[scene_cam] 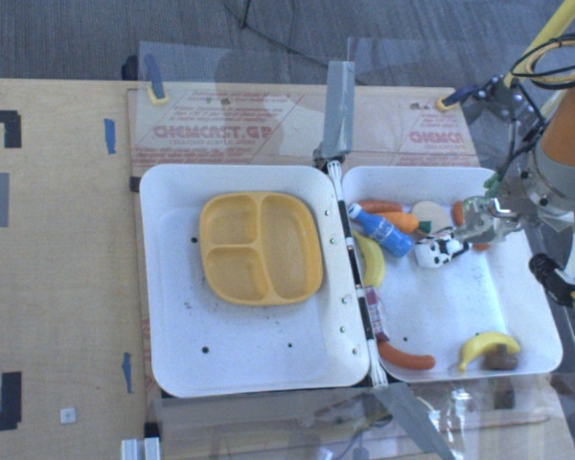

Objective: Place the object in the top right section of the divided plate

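Note:
A yellow divided plate point(261, 248) lies in the left bin point(172, 353), with one long section on its right and two smaller ones on its left. My gripper point(471, 224) hangs low over the upper right part of the right bin point(527, 295). It is just above a black-and-white toy cow point(438, 251) and beside a small red-orange piece point(457, 213). Nothing can be seen held in it. The plate's sections hold nothing.
The right bin also holds a blue bottle point(381, 233), a carrot point(400, 221), a white disc point(426, 213), a banana point(370, 261) by the divider, a sausage point(405, 357), and a second banana point(485, 345) beside a brown piece point(503, 357).

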Action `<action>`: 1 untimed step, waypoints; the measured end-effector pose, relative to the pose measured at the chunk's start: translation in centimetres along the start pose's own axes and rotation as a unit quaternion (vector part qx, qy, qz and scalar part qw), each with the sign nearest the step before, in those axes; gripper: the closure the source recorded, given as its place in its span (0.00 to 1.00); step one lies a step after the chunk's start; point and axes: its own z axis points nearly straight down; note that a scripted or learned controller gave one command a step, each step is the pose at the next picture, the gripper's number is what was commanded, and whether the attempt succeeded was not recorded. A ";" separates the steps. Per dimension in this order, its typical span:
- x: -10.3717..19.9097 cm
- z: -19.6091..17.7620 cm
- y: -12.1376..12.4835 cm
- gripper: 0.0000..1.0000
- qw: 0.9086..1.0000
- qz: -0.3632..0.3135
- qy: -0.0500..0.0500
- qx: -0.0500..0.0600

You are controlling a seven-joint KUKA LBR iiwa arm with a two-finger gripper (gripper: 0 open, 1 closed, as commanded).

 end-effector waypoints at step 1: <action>8.7 -1.8 -0.9 1.00 0.999 0.036 0.001 0.000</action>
